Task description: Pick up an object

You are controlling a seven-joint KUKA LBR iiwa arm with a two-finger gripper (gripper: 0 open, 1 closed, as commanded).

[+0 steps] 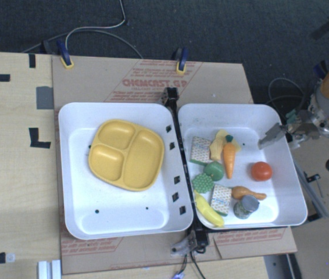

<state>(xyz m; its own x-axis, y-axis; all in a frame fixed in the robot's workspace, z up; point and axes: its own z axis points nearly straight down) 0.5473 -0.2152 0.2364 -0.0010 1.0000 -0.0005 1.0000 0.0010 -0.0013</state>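
Camera view has the two-finger gripper (271,136) hanging over the right white bin's (281,114) rim, grip state unclear, probably lining up on the round red tomato (261,171).

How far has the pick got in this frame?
Nothing is lifted yet: the tomato, carrot and banana all lie in the right bin. The gripper hangs over that bin's upper right edge, touching no object. The whole grasp remains.

Yellow tray (126,154), orange carrot (229,158), red tomato (261,171), yellow banana (208,211), white bins (71,173).
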